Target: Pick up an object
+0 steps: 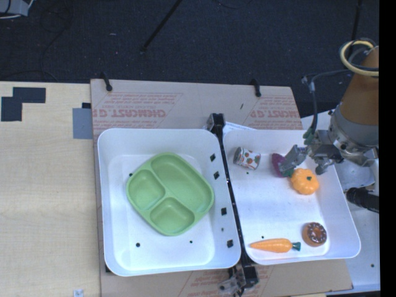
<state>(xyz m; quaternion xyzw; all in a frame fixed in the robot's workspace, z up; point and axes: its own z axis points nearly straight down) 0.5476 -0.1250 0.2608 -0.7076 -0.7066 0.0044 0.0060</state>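
The right bin (346, 218) holds several small objects. An orange, pumpkin-like fruit (304, 183) lies near its far right side, with a purple object (280, 164) just left of it. A small printed can (247, 158) lies on its side further left. A carrot (272, 245) and a brown donut (314, 234) rest near the front edge. My gripper (309, 161) hangs at the bin's far right, directly behind the orange fruit, and one finger (295, 157) is close to the purple object. The jaws are spread, with nothing between them.
A green divided plate (170, 192) lies in the left bin (114, 228). A black divider (224, 190) separates the two bins. The arm's grey body and orange band (362, 98) reach in over the right bin's far right corner. Cardboard lies under both bins.
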